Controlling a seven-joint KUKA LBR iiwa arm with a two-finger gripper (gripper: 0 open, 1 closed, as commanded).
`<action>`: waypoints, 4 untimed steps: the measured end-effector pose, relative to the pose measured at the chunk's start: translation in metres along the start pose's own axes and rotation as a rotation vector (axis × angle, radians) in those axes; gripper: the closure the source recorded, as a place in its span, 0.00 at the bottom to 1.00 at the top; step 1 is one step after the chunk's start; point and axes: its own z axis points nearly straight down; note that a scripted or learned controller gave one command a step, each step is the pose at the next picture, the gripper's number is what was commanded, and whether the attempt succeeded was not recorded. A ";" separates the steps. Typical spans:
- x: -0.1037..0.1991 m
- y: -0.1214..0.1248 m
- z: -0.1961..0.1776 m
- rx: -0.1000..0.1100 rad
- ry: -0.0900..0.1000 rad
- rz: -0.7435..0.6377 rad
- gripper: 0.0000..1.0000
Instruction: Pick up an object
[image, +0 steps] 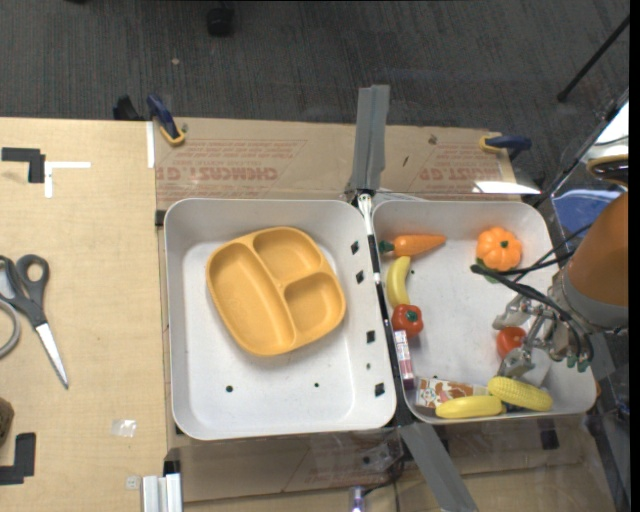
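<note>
From the overhead camera view, the gripper (535, 340) sits low over the right bin (455, 300), reaching in from the right edge, evidently placed there because that bin carries all the loose pieces a pick could go for. Its metal tip is just beside a small red object (510, 340), possibly touching it, but cables and linkage clutter the spot, so whether the fingers are spread or closed, or have anything between them, cannot be told. The likeliest target, as a guess, is that red piece. The right bin also holds a carrot (418, 243) and an orange pumpkin (498, 247) near its far wall, a banana (398, 279) and a red tomato-like piece (407, 319) along its left wall, and a corn cob (520, 393), a yellow piece (469, 406) and a small packet (437, 391) by its near wall. The left bin (190, 330) holds a yellow divided plate (276, 290), its three compartments bare. Scissors (38, 310) lie on the bench (80, 230), well apart from both bins.
</note>
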 end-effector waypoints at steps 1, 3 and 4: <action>0.013 0.017 -0.003 0.001 -0.013 0.072 0.00; 0.012 0.012 -0.002 -0.002 -0.008 0.139 0.00; 0.013 0.012 -0.002 0.001 -0.008 0.173 0.00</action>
